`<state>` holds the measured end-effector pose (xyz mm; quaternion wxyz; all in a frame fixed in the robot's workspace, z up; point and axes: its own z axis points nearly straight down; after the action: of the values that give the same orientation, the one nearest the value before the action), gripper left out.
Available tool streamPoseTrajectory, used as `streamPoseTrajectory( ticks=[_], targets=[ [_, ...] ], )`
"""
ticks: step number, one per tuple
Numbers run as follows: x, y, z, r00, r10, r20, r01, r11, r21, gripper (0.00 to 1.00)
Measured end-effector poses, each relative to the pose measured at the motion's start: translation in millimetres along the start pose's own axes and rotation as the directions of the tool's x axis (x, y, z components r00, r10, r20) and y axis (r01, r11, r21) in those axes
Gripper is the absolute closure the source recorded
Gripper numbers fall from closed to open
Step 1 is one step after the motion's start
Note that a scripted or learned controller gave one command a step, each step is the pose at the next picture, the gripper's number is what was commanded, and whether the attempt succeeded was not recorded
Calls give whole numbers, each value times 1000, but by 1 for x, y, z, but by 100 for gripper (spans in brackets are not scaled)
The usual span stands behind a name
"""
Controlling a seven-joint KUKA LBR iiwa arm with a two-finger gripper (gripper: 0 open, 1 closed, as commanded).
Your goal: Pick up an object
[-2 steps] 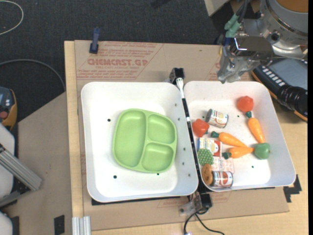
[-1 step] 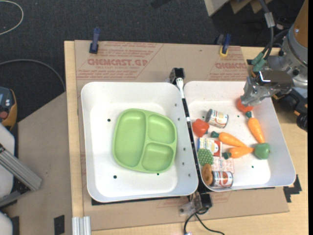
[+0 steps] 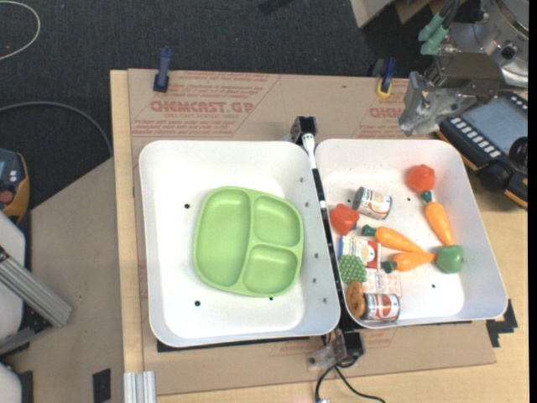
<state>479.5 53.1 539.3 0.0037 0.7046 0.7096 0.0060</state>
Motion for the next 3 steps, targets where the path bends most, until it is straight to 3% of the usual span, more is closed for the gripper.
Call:
streamPoseTrajectory(
  ticks=[1, 2, 3],
  targets=[
    [13, -4, 186, 1000, 8, 6, -8, 999, 31, 100],
    [-31, -1, 82, 1000, 12, 3, -12, 1000, 1, 100],
    [43, 0, -1, 1000, -1, -1, 1, 1000, 1, 100]
  ],
)
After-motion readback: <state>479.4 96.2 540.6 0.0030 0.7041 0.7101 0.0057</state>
